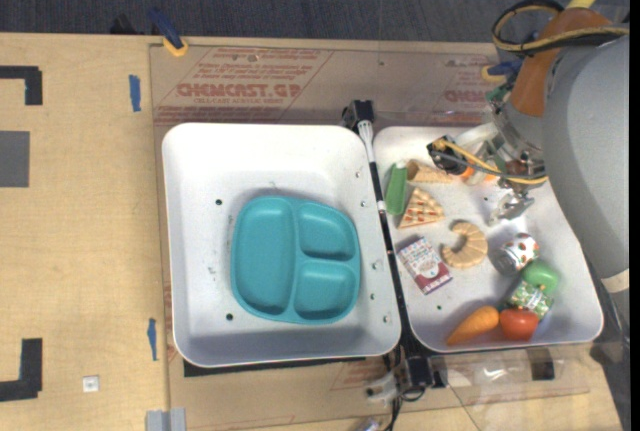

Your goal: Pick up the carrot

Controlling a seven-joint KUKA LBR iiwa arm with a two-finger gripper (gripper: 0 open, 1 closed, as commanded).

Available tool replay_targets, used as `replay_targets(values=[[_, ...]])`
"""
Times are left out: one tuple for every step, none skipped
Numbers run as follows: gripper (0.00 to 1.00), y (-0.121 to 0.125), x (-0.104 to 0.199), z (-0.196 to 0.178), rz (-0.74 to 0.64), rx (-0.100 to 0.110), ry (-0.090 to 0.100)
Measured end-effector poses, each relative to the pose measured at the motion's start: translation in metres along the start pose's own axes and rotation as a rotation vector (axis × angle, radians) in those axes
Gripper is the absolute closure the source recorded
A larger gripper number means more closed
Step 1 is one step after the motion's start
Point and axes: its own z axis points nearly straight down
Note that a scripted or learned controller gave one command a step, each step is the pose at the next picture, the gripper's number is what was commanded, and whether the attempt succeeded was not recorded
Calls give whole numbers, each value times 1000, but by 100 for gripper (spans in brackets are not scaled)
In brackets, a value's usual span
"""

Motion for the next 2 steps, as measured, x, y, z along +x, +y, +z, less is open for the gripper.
replay_targets(values=[[0, 58, -21, 1, 16, 6, 28], [0, 29, -32, 1, -136, -12, 33]])
